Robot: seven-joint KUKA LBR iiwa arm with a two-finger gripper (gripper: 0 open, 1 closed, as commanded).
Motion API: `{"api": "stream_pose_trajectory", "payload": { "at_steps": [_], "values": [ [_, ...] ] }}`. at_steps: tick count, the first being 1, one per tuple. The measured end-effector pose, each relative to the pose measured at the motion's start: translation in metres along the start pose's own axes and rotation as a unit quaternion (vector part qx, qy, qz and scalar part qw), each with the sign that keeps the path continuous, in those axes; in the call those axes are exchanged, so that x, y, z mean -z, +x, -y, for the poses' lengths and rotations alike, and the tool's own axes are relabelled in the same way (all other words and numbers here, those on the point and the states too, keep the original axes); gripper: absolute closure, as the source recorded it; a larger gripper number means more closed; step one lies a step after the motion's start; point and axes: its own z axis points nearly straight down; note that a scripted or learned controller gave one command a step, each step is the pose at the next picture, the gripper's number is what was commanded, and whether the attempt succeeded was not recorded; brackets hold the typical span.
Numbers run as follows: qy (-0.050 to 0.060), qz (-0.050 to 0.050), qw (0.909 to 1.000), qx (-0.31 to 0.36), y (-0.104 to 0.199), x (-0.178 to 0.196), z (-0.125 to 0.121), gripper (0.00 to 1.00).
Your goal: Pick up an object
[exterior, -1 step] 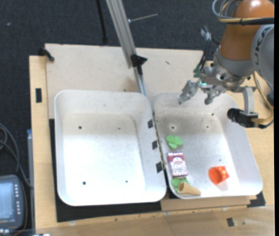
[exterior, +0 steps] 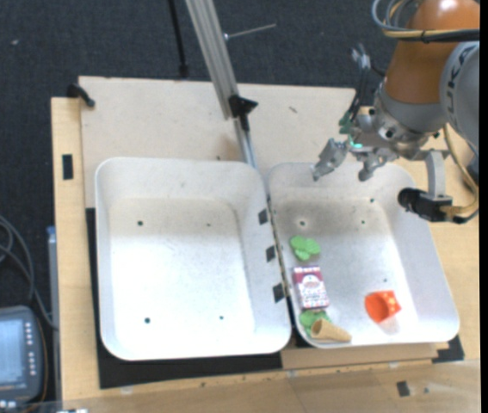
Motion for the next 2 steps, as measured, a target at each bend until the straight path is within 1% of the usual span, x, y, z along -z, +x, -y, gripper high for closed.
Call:
{"api": "stream_pose_trajectory", "payload": {
  "at_steps": [1,2],
  "values": [
    [0.002,0.001,1.0000,-0.001,-0.001,-0.044,-0.005,0.00],
    [0.003,0.001,1.0000,-0.002,-0.003,-0.107,-0.004,0.00]
  ]
}}
